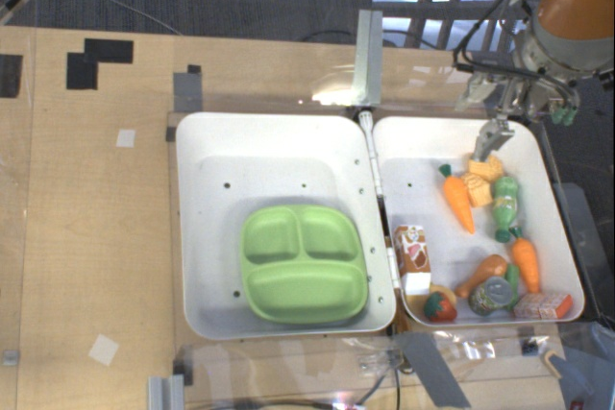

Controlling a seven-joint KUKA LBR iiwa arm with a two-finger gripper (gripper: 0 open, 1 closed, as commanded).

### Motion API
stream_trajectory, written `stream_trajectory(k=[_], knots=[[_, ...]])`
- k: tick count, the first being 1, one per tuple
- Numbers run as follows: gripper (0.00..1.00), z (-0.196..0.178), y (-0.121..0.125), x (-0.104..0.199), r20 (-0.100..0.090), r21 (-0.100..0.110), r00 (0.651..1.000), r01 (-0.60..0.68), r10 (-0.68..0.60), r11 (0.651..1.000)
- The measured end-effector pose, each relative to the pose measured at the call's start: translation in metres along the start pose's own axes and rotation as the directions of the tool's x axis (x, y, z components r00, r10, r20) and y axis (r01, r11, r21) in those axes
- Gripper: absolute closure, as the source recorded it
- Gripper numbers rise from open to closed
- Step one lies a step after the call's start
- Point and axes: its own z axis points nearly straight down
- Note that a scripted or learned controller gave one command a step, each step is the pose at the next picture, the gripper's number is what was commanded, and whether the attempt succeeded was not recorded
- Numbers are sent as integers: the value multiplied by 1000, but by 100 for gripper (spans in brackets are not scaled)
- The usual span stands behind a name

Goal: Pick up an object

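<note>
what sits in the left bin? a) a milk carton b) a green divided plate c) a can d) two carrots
b: the green plate lies alone in the left bin, while the carrots, carton and can are all in the right bin.
</note>
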Motion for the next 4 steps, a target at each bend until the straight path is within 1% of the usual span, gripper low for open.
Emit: stream_trajectory(k=[1, 2, 3, 4], knots=[[0, 159, -9, 3, -15, -1, 994, -113, 113, 994], [0, 189, -35, 48, 3, 0, 962, -273, 273, 962], [100, 174, -34, 42, 21, -1, 964, -266, 266, 964], [100, 74, 54, 49, 10, -6, 965, -262, 262, 965]])
